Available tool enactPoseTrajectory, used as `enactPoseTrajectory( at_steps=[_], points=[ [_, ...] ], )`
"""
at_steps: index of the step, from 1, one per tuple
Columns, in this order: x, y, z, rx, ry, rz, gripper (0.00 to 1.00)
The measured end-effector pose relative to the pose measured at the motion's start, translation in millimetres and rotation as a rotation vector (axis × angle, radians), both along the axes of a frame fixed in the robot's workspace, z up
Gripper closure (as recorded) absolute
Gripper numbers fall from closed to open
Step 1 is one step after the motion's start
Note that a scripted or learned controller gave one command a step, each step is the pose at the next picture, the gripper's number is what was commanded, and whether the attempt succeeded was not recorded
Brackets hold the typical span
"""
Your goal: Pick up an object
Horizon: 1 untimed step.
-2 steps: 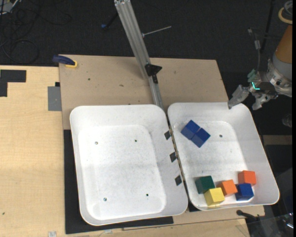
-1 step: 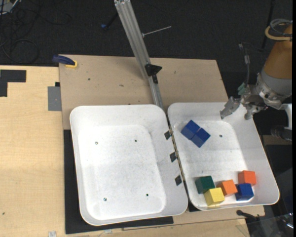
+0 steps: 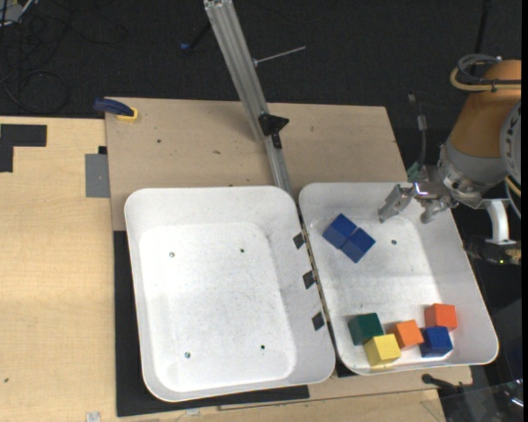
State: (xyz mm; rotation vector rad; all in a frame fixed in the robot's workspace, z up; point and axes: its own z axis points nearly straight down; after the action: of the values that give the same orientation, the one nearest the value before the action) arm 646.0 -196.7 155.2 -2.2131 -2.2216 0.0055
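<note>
The arm (image 3: 488, 139) was cut off by the view's right side, so most of its body went unseen. Well to the gripper's left lay the left bin (image 3: 213, 293). The gripper (image 3: 411, 205) hung over the right bin (image 3: 422, 262), near that bin's far rim, its two fingers spread apart with nothing between them. The bare bin floor ran toward the camera from the gripper. A metal rail (image 3: 245, 86) slanted away beyond it to the left. The large blue block (image 3: 348, 237) lay just to the gripper's lower left, apart from it. Well below the gripper, along the near rim, huddled a green cube (image 3: 364, 327), yellow cube (image 3: 383, 349), orange cube (image 3: 408, 333), small blue cube (image 3: 436, 340) and red-orange cube (image 3: 441, 316). No writing could be read.
</note>
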Motion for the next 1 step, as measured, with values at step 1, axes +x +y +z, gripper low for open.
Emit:
enactPoseTrajectory(
  at_steps=[1],
  points=[
    [-1.9,0.8,-65.0,0.001,0.003,-0.001,0.00]
  ],
)
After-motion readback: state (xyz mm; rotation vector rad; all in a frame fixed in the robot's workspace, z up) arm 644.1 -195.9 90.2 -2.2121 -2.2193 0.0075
